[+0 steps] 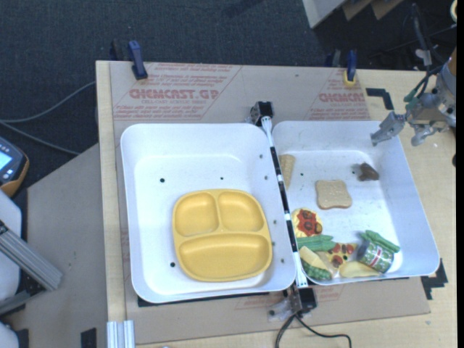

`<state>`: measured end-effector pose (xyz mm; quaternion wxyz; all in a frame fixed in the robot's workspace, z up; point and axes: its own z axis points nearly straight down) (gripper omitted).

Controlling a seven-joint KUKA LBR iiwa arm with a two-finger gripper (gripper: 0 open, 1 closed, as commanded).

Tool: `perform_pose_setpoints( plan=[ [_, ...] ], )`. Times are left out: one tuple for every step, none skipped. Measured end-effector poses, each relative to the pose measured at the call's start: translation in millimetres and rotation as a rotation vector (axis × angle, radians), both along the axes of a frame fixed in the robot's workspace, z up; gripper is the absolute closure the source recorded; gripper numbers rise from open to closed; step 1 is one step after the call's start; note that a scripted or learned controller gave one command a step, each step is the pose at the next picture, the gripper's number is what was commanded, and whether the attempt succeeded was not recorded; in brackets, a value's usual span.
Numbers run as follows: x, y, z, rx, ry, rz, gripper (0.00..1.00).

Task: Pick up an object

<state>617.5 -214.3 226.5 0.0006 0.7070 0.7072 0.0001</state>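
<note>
The right bin (406, 194) holds a toast slice (333, 194), a small brown piece (367, 171), a tan slice (288, 171) against the left wall, and a pizza slice (308, 223). At its front lie a green can (375, 255), a yellow fruit (355, 270), a pea pod (317, 270) and green beans (382, 240). My gripper (401, 132) hangs above the bin's far right corner, open, with nothing between its fingers. It is well apart from the brown piece below it.
The left bin (145, 165) holds a yellow divided plate (220, 234). A black clip (262, 111) joins the bins at the back. Blue clamps (135, 56) hold the cardboard sheet at the far edge.
</note>
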Motion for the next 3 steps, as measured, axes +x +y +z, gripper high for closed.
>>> perform_pose_setpoints(
  plan=[
    [-12,-5,-132,0.007,0.000,0.003,0.00],
    [36,-2,-143,0.014,0.006,0.006,0.00],
    [6,-3,-141,0.008,0.000,0.003,0.00]
  ],
)
